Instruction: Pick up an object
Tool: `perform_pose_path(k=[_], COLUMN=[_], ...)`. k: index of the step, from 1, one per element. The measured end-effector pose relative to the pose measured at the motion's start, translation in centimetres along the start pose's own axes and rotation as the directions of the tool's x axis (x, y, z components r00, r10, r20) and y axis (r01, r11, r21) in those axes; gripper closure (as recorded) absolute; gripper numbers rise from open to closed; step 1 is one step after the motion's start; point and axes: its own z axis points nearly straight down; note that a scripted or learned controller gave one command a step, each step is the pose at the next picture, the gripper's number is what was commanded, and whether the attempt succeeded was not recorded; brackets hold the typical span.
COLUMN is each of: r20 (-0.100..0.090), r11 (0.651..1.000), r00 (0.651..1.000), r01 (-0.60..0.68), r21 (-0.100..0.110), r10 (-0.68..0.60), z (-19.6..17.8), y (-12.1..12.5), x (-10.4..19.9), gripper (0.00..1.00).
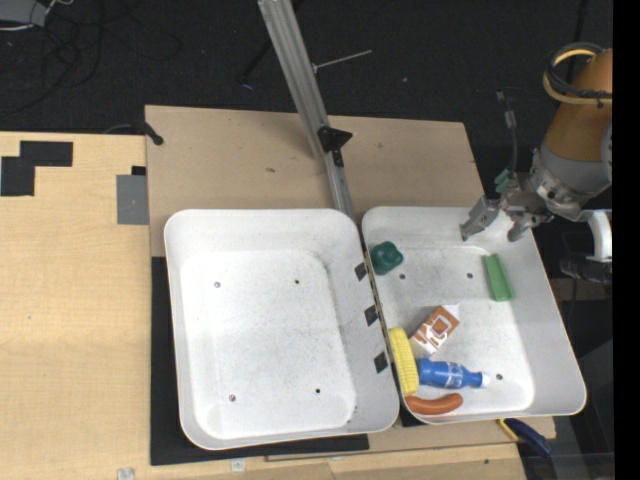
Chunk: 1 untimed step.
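Camera view: pincer (497, 221) hangs over the right bin's (560, 368) far edge, fingers spread, grasping nothing.
Nearest object: green block (497, 277), just below it.
Risk: block lies near the wall; a finger may strike the rim or push it away.

Brown bench (240, 158), two white bins (260, 258) side by side on it

Dark floor w/ cables (40, 8), tan board (230, 158), pale wood benchtop (70, 298)
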Motion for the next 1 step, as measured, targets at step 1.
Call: perform_pose_path(k=[1], r20=[-0.001], r11=[1.0], r00=[1.0], r01=[0.003], r21=[0.002], r10=[-0.003], z=[6.22], y=[-0.55], x=[0.72], gripper=[0.0])
